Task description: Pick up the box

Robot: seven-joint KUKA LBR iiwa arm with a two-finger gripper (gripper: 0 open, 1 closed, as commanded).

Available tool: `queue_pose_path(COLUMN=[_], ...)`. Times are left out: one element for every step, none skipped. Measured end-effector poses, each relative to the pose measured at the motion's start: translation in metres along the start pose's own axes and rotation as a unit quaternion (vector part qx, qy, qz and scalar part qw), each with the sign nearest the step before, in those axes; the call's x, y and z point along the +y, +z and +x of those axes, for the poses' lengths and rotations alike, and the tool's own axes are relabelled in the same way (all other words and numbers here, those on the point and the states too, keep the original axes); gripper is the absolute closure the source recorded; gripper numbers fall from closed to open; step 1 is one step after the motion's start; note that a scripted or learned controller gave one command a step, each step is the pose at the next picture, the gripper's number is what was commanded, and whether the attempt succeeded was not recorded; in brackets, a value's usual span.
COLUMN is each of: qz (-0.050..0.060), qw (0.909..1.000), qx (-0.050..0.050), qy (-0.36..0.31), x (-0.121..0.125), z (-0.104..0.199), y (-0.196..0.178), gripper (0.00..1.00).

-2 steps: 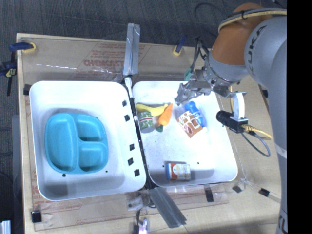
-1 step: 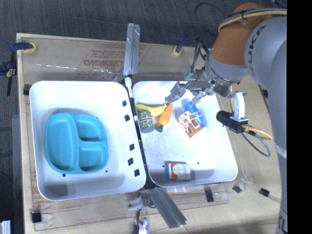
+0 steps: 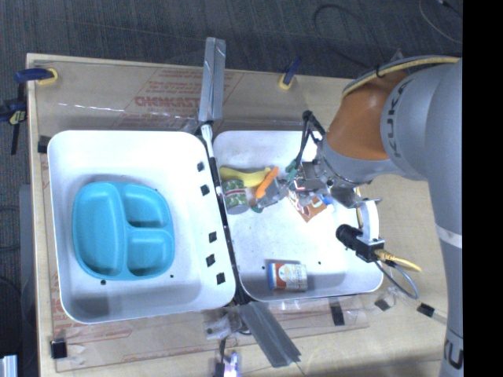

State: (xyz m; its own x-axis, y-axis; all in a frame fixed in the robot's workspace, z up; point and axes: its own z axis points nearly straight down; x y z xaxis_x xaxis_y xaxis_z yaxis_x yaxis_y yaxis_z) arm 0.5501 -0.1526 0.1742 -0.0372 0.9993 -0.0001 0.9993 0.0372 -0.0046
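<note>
Right bin [image 3: 251, 281]: end effector [image 3: 302, 187] over box [image 3: 313, 206].

A bulky grey arm [image 3: 428, 124] was seen, banded in glossy orange [image 3: 363, 124] above the wrist. Thin black cables [image 3: 312, 128] were routed along it, and the gripper [image 3: 302, 187] was built of small metal parts.

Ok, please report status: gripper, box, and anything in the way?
Gripper low in right bin, over the clutter at its far side. Box just beneath it, grip unconfirmed. Banana and small jar crowd close alongside; can lies apart.
</note>
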Motion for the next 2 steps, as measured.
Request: queue_pose_path(qz=[0.0,-0.001], qw=[1.0,0.9983], qx=[0.0,0.001], qy=[0.0,-0.059], x=[0.0,-0.07], z=[0.0,-0.004], y=[0.0,0.082], gripper=[0.0,0.0])
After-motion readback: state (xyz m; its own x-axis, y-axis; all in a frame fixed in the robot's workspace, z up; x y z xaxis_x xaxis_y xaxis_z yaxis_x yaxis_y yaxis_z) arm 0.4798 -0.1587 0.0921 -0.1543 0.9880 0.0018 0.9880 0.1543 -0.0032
